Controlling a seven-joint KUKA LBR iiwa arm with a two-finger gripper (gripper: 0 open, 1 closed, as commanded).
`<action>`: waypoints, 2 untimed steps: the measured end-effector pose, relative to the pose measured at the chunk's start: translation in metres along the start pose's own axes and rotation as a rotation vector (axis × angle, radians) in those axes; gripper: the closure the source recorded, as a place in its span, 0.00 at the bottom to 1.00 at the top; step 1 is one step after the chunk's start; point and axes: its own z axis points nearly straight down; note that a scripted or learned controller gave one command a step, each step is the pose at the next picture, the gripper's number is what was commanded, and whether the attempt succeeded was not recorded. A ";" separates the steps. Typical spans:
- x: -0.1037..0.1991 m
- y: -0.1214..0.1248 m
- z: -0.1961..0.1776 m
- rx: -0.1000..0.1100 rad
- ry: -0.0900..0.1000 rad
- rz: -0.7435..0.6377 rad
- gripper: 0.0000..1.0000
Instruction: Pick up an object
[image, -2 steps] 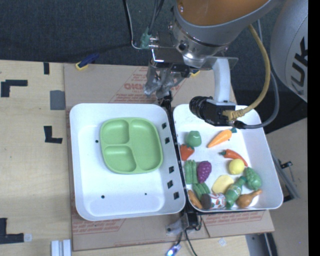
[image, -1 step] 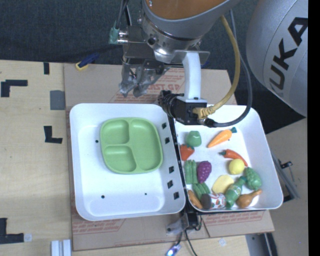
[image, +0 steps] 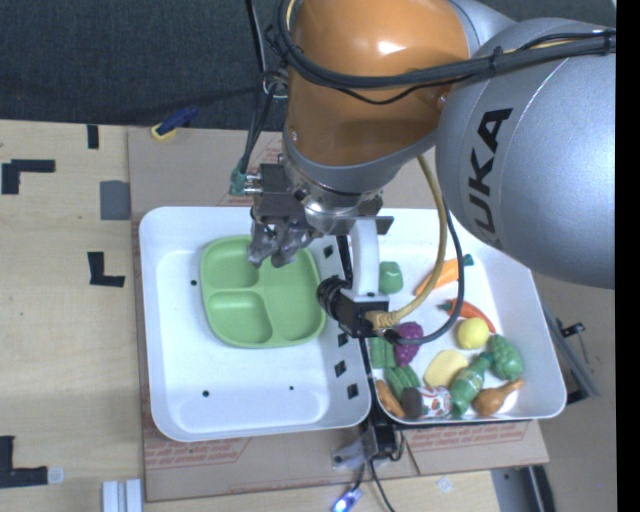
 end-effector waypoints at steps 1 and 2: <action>0.003 0.001 -0.018 -0.013 0.007 -0.006 1.00; -0.048 0.027 0.068 -0.007 0.002 0.004 1.00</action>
